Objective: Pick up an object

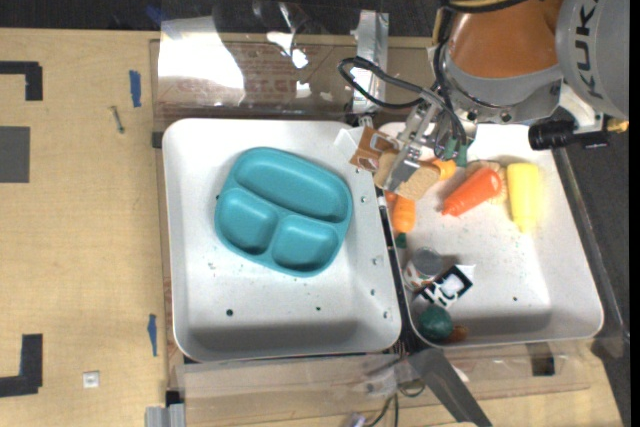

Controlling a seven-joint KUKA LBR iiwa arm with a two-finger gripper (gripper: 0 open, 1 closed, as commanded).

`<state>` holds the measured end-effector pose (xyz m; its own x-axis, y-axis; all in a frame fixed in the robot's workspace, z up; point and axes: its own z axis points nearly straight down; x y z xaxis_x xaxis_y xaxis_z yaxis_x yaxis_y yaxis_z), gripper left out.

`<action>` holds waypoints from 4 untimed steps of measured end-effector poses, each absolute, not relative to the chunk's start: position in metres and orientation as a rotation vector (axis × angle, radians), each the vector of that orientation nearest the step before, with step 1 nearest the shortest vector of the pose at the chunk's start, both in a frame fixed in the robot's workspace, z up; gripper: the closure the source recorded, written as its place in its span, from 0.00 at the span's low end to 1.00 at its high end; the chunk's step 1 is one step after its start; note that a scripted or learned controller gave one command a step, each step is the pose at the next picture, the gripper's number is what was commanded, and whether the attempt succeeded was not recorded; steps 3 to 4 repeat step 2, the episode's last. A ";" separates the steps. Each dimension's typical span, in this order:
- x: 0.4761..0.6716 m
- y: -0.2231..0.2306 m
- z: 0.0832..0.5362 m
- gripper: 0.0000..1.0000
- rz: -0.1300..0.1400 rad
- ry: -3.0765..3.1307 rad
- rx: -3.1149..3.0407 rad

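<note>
The gripper hangs low at the right bin's back-left corner, over a tan piece beside the carrot; its grip state cannot be told. Best to descend squarely, clear of the bin wall.

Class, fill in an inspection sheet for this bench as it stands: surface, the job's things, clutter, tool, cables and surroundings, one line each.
Surface: two shallow white bins side by side, left bin and right bin, on a wooden bench.
Job's things: in the right bin, an orange carrot-like toy, a yellow piece, a small orange piece, a dark green item and a black-and-white item.
Clutter: a teal divided tray in the left bin.
Tool: tool low at the right bin's left rear corner; fingers' state unclear.
Cables: black cables loop above the wrist.
Surroundings: clear plastic sheet behind the left bin; black tape marks on the bench.
</note>
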<state>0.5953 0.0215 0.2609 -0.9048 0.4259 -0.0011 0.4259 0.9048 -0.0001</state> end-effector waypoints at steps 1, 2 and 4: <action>0.575 0.044 0.221 1.00 0.000 3.076 0.646; 0.655 0.038 0.228 1.00 0.002 3.068 0.653; 0.655 0.038 0.228 1.00 0.002 3.068 0.653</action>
